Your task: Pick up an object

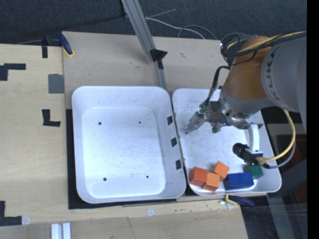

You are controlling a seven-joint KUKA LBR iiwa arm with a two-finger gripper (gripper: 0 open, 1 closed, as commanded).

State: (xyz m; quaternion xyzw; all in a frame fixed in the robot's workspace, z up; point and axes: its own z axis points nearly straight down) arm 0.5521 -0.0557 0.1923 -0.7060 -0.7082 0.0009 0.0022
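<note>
- I look down on a pale wooden bench (30, 133) with dark carpet behind it; two shallow white bins stand side by side on it.
- The left bin (79, 133) has nothing in it that I can see.
- In the right bin (192, 96), the pieces lie together at the near edge: orange blocks (208, 176), a blue block (238, 181) and a small green piece (256, 171).
- The gripper (202, 121) hangs over the upper part of this bin, well apart from the blocks. Its fingers look a little spread, with nothing between them.
- I think the risk is the crowding: the blocks touch each other and lie near the rim, so a finger may land on a neighbour or hit the wall.
- The middle of the right bin is free for the approach.
</note>
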